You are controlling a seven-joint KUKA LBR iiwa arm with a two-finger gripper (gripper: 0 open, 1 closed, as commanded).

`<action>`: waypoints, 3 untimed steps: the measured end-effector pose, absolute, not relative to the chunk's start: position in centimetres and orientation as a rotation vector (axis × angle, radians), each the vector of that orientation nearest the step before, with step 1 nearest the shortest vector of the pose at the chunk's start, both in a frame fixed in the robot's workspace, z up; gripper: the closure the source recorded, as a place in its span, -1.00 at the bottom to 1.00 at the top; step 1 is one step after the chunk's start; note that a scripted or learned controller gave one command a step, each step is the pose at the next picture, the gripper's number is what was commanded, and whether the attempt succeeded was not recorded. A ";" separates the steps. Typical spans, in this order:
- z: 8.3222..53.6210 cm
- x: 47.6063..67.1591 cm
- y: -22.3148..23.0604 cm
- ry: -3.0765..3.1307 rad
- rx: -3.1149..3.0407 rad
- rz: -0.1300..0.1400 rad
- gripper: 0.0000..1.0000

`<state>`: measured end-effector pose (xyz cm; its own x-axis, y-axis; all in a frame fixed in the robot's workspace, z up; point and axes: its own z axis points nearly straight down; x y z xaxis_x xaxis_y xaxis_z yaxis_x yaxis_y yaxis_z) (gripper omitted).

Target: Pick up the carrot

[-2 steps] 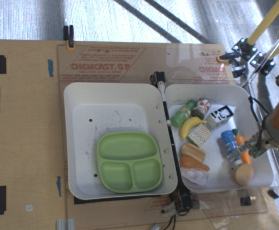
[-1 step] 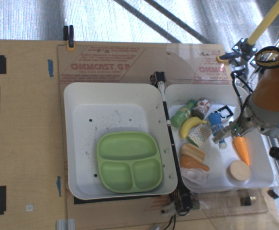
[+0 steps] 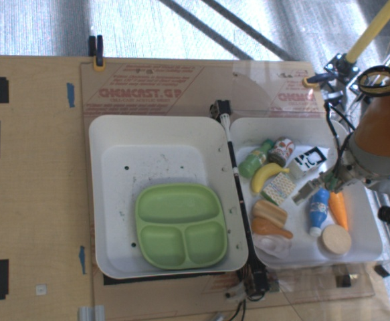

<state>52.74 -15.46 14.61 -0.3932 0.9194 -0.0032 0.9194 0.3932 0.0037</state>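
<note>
Your carrot point(image 3: 339, 210) lies near the right bin's point(image 3: 372, 243) right wall, just beside one blue bottle point(image 3: 318, 212); the gripper point(image 3: 331, 180) hangs at its upper tip, and you cannot tell its opening; one banana point(image 3: 267, 176) lies mid-bin; the left bin point(image 3: 108, 179) carries one green tray point(image 3: 180, 226).

A green divided plate point(image 3: 180, 225) sits in the left bin point(image 3: 108, 179); the right bin point(image 3: 365, 243) holds a banana point(image 3: 268, 174) and what may be a blue bottle point(image 3: 318, 211).

The arm point(image 3: 375, 136) comes in from the right, orange band showing, wrist angled down and left, with the gripper point(image 3: 330, 179) hanging low.
</note>
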 end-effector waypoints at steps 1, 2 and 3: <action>12.2 51.3 -18.1 2.801 1.401 0.004 -1.00; 8.9 53.8 -18.4 2.679 1.623 0.005 -1.00; 8.9 48.6 -21.5 2.783 1.450 0.025 -1.00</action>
<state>48.62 -21.45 8.92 -0.5729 0.8196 0.0045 0.8196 0.5728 0.0159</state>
